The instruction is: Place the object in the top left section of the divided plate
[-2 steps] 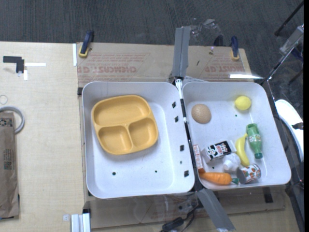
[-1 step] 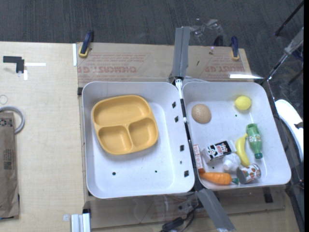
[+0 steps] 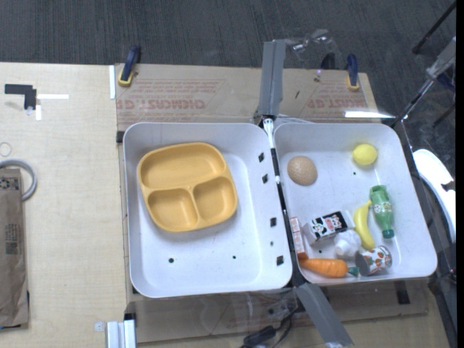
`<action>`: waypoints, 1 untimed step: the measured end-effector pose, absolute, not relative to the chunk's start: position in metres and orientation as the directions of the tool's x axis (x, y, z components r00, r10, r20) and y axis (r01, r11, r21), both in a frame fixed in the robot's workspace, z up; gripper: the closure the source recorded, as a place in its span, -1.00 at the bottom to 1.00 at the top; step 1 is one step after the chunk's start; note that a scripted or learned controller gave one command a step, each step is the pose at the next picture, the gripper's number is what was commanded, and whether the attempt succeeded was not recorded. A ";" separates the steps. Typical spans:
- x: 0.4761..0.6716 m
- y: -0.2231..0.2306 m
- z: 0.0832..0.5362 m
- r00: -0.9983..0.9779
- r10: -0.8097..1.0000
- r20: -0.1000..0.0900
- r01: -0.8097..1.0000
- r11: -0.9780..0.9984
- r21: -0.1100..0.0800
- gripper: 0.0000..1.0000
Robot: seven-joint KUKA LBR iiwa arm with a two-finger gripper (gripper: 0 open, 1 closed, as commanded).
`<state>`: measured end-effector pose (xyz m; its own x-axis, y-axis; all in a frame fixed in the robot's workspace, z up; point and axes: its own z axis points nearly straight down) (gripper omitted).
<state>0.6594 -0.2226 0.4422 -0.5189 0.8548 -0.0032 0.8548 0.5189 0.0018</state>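
Gripper state: can't tell from this cam. The divided plate (image 3: 143,171), orange-yellow w/ 3 sections, sits in the left bin (image 3: 217,261), upper-left area, slightly rotated. I see nothing in any section.

All 8 loose items are in the right bin (image 3: 328,145), and I can't tell which one is the task obj:
- brown egg-shaped thing (image 3: 302,170)
- lemon (image 3: 365,154)
- green bottle (image 3: 381,210), touching the banana (image 3: 364,227)
- small carton (image 3: 328,225)
- carrot (image 3: 325,267)
- can (image 3: 375,259), label too blurry to read
- whitish lump (image 3: 347,245), wedged between the carton, banana & can, partly hidden, can't ID

White shape (image 3: 432,171) is cut off at the right edge.
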 end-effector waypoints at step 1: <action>0.659 -0.223 0.442 -0.472 0.881 -0.003 0.881 0.472 0.002 -1.00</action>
